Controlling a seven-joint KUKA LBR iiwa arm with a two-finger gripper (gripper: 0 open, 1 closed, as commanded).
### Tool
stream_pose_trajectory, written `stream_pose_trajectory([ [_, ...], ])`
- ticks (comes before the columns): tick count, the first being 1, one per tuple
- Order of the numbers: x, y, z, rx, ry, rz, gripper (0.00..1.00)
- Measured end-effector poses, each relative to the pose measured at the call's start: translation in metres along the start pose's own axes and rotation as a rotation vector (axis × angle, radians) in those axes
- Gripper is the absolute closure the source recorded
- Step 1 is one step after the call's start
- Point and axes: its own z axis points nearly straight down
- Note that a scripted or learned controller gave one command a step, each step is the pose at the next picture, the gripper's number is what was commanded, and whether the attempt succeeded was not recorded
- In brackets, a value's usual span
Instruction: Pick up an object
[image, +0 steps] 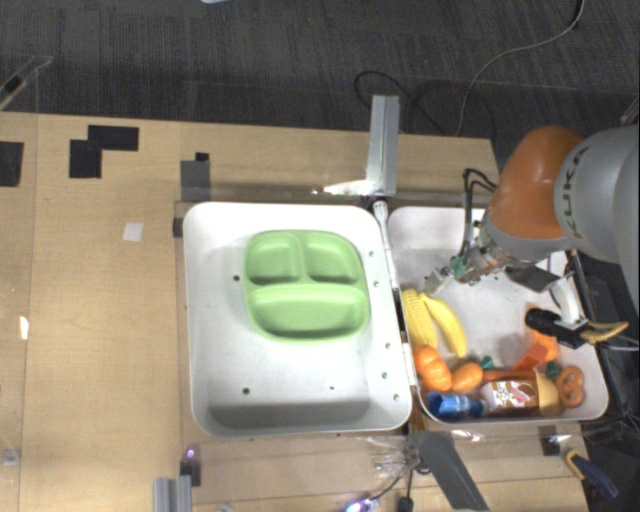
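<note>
While the toy food lies heaped along the near edge of the right bin (400, 225), nothing is lifted: blue bottle (452, 405), orange fruits (433, 368), banana (445, 322) and corn (415, 318) all rest on its floor. Farther back, the tool (462, 268) hangs over bare floor, carrying nothing; grip state cannot be told. Judged step: approach. Next move needs travel toward the banana, then descent. Left bin (205, 330) holds a green tray (305, 283).

We see a wooden bench (100, 330) bearing two white bins, left (205, 300) and right (430, 225), at frame centre and right.
</note>
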Motion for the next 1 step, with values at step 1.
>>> stream_pose_trajectory([
  [1, 0.0125, -0.0421, -0.0072, 0.007, 0.009, -0.180, 0.00],
])
